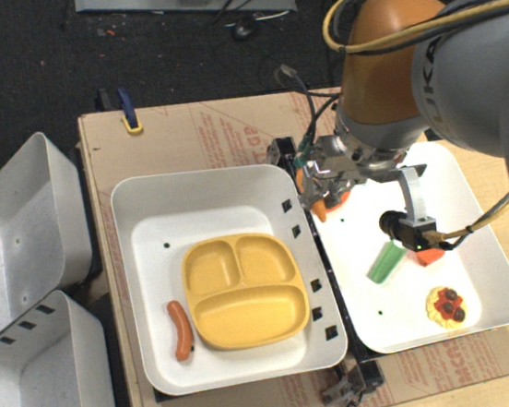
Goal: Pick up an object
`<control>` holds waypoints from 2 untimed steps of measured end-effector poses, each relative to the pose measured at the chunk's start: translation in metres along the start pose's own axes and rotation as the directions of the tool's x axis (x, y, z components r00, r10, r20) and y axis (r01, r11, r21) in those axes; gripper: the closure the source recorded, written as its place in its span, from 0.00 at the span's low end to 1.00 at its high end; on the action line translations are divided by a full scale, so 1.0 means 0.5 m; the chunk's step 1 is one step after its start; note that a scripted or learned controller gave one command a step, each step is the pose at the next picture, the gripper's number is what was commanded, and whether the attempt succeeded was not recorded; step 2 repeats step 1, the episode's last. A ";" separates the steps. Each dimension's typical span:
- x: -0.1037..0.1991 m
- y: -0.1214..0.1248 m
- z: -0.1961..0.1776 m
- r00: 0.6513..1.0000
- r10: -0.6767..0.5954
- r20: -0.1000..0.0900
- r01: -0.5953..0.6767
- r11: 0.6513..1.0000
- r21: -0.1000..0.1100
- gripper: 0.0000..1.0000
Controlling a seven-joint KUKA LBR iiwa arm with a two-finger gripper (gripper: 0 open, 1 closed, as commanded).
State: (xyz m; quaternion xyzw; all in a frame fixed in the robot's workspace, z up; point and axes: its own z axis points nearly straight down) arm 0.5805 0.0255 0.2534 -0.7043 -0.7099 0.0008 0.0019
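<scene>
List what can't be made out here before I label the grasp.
All in the camera view:
1. The orange object lies partly under the gripper; its shape, and whether it is held, are unclear.
2. The far edge of the right bin is covered by the arm.
3. The yellow disc with red spots is too small to identify.
4. The red-orange piece is likewise too small.
</scene>
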 end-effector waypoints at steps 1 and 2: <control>0.128 0.007 0.013 1.000 0.000 0.001 0.000 1.000 -0.004 1.00; 0.128 0.007 0.013 1.000 0.000 0.001 0.000 1.000 -0.004 1.00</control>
